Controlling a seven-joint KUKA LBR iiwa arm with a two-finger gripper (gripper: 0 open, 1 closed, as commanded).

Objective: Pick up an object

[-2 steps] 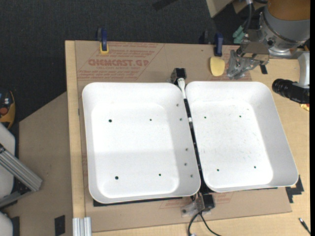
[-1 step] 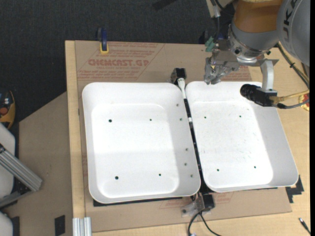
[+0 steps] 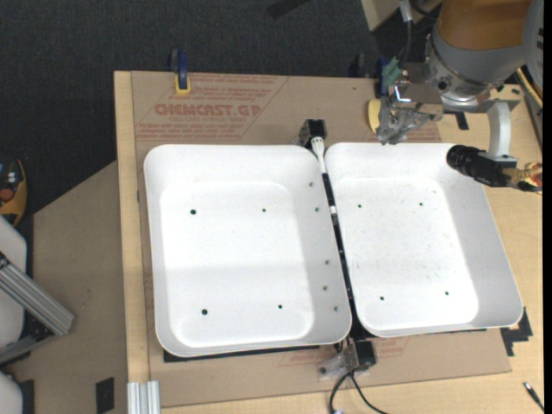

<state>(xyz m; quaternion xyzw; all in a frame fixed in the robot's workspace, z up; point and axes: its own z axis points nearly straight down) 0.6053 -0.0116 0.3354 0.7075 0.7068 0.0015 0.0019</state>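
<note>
My gripper (image 3: 398,130) hangs just beyond the far rim of the right bin (image 3: 414,231), near that bin's far left corner, below the grey wrist and orange band (image 3: 483,15). I make out nothing held in it. A small yellowish piece (image 3: 373,116) lies on the board right beside the gripper. A black cylindrical part (image 3: 473,164) juts over the right bin's far right rim, joined to a white curved bracket (image 3: 499,132) on the arm.
The left bin (image 3: 172,231) lies beside the right one, with a black clip strip (image 3: 332,222) along their shared edge. Both rest on a brown board (image 3: 216,102) held by a blue and yellow clamp (image 3: 180,69). Cables (image 3: 345,373) trail off the front.
</note>
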